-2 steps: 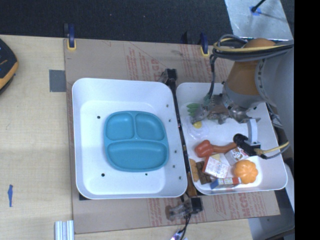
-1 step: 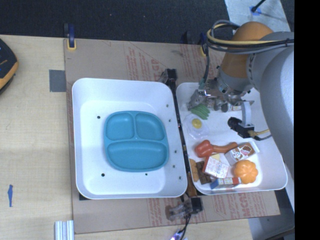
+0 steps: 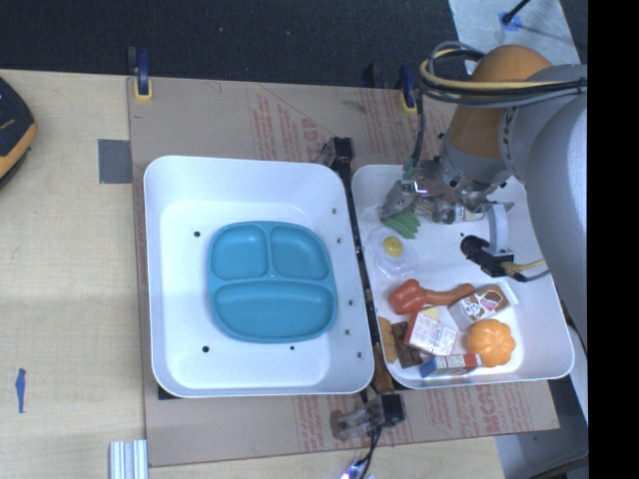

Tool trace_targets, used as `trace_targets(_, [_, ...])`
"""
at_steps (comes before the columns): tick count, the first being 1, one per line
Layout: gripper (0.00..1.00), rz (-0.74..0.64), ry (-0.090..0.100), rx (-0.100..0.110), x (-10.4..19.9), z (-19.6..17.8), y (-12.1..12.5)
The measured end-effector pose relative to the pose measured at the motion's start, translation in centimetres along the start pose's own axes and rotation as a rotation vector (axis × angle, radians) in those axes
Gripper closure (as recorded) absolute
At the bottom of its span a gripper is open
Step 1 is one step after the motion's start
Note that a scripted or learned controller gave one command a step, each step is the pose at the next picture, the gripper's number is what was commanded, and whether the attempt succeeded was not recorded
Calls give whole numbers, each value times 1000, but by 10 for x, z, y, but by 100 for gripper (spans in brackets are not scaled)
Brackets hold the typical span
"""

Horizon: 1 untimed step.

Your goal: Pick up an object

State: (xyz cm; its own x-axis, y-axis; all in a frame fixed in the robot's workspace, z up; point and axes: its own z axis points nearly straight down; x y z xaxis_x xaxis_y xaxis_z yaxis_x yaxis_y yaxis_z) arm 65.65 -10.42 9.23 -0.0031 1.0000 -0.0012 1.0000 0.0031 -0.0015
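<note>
My gripper [image 3: 401, 204] is low over the back left corner of the right bin [image 3: 547, 339]. A small green object [image 3: 403, 224] lies directly under and in front of it, partly hidden by the gripper. Just in front of that sits a clear round piece with a yellow centre [image 3: 392, 247]. Further forward lie a red-orange toy [image 3: 427, 295], a white and red carton [image 3: 435, 331], an orange fruit [image 3: 490, 340], a small printed box [image 3: 485, 303] and a brown item [image 3: 393, 340].
The left bin [image 3: 170, 267] holds a blue divided plate [image 3: 272, 280]. A marker-like stick [image 3: 449, 365] lies at the right bin's front wall. The arm covers the right bin's back right part.
</note>
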Motion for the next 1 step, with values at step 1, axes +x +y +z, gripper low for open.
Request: trace_targets(1, [100, -4, -1, 1, 0, -11, 0])
